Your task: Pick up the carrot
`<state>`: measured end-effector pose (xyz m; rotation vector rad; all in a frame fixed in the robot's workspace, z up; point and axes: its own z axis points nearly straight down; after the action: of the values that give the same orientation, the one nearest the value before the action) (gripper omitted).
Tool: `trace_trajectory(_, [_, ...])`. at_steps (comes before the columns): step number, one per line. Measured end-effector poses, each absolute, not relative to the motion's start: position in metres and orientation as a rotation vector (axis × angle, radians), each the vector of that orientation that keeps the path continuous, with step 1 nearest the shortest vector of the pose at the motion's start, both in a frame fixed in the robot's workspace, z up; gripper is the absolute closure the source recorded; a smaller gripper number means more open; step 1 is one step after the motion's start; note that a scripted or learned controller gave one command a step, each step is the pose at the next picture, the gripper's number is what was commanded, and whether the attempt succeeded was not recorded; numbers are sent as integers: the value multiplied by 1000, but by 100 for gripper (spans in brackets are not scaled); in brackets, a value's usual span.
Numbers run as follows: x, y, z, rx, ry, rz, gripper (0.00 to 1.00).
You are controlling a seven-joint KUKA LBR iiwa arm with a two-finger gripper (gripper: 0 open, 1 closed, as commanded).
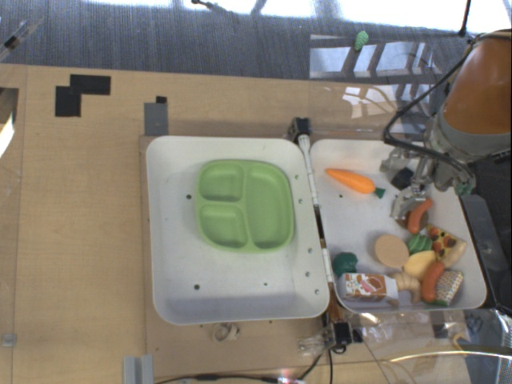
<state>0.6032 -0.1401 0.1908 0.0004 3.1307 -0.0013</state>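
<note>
Wooden bench, two white bins. I see the carrot [352,182] lying loose near the right bin's [478,290] far edge, apart from the toy pile. Gripper [410,198] hangs just beside it; its grip I cannot tell.

The arm [478,86] is cut off by the right edge. The gripper [408,202] is seen from above, its fingertips partly masked by its own body. The heaped toy foods [428,266] are overlapped, their kinds unclear.

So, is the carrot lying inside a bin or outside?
Inside. The carrot lies flat on the floor of the right bin, near its back edge, apart from the other toys and the claw.
</note>
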Motion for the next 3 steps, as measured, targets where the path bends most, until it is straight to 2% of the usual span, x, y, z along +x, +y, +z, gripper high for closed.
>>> trace_trajectory(1, [649, -124, 91, -198, 3115, -4, 0])
trace_trajectory(2, [667, -145, 88, 225, 3149, 11, 0])
trace_trajectory(3, [661, -105, 88, 387, 3121, -9, 0])
